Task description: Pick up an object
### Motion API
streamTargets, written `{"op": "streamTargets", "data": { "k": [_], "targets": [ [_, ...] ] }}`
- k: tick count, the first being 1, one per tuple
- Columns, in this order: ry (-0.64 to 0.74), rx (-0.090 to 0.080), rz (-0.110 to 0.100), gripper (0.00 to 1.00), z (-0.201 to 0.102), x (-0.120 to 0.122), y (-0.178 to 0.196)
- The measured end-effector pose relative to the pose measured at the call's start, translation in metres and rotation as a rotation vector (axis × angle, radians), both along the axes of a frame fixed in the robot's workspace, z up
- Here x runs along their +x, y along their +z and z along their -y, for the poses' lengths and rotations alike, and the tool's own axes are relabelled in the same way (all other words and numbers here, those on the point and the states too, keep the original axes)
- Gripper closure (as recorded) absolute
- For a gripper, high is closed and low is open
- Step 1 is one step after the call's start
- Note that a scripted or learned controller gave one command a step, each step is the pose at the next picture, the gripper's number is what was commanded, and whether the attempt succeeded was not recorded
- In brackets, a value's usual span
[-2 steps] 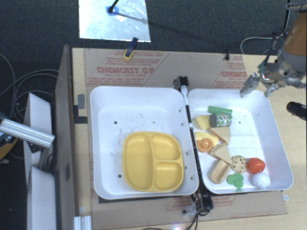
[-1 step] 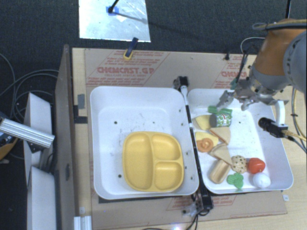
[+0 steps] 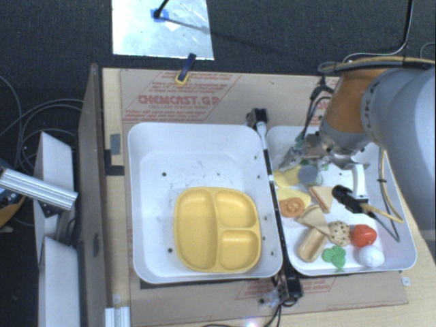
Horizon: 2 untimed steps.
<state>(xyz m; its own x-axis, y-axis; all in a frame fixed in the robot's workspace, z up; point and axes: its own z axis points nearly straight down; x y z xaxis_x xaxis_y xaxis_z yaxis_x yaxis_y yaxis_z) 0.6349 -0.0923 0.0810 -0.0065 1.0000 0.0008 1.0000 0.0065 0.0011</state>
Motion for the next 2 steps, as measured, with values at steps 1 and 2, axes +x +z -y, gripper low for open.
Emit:
{"op": "streamTargets", "data": {
  "k": [1,2],
  "targets": [
    [-0.008,-0.001,0.003,0.0,-0.002,-0.064,0.005],
    [-0.006,0.0,0.004,0.0,0.009,-0.069,0.005]
  ]
}}
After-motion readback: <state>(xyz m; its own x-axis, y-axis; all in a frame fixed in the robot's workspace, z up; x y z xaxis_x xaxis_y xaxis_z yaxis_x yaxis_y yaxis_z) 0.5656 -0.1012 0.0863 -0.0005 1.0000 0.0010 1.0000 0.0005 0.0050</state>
